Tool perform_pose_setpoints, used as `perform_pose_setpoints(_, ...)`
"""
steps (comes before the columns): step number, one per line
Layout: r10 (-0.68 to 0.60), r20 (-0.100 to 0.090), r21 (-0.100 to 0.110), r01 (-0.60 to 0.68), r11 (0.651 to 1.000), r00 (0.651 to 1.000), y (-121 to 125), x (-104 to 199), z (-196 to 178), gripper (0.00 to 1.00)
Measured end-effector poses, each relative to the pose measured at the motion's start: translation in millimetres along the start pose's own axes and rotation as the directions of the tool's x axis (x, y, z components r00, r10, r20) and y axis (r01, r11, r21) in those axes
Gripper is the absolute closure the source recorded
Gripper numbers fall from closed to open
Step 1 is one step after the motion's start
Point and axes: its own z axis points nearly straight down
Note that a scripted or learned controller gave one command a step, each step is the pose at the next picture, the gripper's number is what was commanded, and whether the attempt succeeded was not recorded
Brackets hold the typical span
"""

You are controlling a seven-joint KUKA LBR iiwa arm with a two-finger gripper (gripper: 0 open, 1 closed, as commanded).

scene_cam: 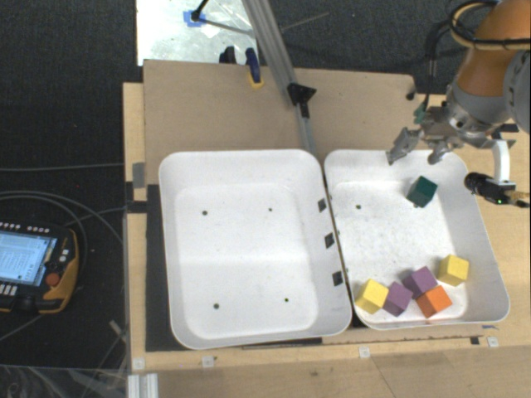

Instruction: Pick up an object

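- Green cube (pixel 422 191) lies in the right bin (pixel 365 239), just below and right of the claw (pixel 421 149)
- Claw fingers spread, nothing between them
- Risk: off-centre descent nudges the cube aside

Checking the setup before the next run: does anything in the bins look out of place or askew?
Only mildly: the green block sits alone and tilted near the far side of the right bin, below the gripper, while the other blocks cluster in the near corner. Nothing looks spilled or damaged.

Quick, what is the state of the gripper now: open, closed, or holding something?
Gripper: open, holding nothing, above the far edge of the right bin; the green cube lies apart below it.
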Motion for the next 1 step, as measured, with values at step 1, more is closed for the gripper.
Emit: perform_pose_setpoints(1, 0.008, 0.001, -0.004, -0.008, 1.000, 1.000, -47.4, -32.1, -61.1, 0.00)
